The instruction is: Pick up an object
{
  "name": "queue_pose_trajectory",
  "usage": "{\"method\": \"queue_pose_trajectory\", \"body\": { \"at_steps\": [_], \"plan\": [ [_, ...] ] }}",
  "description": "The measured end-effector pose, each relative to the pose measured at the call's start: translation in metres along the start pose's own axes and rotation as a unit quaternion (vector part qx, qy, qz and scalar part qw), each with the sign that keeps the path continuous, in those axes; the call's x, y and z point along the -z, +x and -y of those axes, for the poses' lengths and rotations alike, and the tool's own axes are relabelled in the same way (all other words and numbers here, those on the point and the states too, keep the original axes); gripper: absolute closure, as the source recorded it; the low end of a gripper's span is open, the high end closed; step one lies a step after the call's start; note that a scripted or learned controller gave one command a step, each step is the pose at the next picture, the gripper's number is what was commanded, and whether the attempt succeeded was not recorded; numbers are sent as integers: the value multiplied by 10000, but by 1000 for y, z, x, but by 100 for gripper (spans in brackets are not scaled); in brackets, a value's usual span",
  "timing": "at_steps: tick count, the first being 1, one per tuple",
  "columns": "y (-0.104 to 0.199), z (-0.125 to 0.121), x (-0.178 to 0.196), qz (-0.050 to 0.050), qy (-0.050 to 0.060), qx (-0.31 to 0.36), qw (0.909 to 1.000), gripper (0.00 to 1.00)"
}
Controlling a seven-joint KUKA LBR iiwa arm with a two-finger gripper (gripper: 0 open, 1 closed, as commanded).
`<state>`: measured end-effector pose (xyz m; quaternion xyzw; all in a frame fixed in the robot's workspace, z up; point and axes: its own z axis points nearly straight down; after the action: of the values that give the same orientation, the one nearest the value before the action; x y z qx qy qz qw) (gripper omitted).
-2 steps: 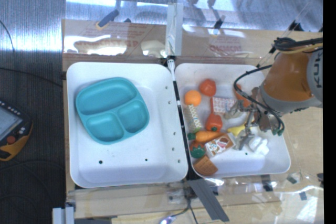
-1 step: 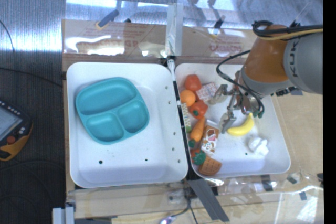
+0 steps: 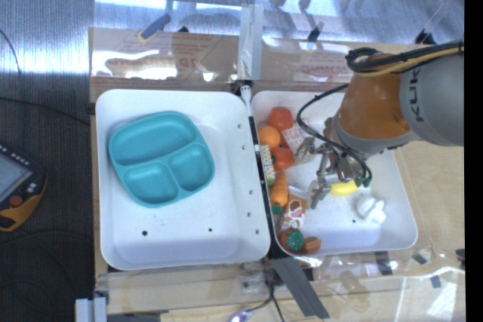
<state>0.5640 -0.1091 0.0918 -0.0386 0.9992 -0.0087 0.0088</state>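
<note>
Two shallow white bins sit side by side on the desk (image 3: pixel 438 237). The left bin (image 3: pixel 226 230) holds a teal sectioned plate (image 3: pixel 161 157), three compartments, lying flat and tilted toward the upper left.

The right bin (image 3: pixel 392 230) holds the loose items. Along its left wall: a red-orange tomato-like piece (image 3: pixel 281 118), an orange round piece (image 3: pixel 269 136), another red piece (image 3: pixel 283 157), a carrot-shaped orange piece (image 3: pixel 279 191), a small printed packet (image 3: pixel 293 212), a green-and-red item (image 3: pixel 293 240), and a brown piece (image 3: pixel 311 243). A white crumpled object (image 3: pixel 370 208) lies toward the lower right.

The arm (image 3: pixel 385 113) reaches in from the right, orange band above the wrist. The tool (image 3: pixel 326 176) hangs low over the middle of the right bin, fingers spread apart, nothing between them. A yellow object (image 3: pixel 343 188) lies just beside the tool, on its right.
</note>
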Motion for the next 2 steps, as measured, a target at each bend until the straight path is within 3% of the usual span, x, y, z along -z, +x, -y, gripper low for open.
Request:
{"method": "queue_pose_trajectory", "body": {
  "at_steps": [1, 2],
  "plan": [
    [-71, 6, -2, -222, -55, -601, 9979, 0],
    [2, 0, 0, -17, -51, -690, 9976, 0]
  ]
}}
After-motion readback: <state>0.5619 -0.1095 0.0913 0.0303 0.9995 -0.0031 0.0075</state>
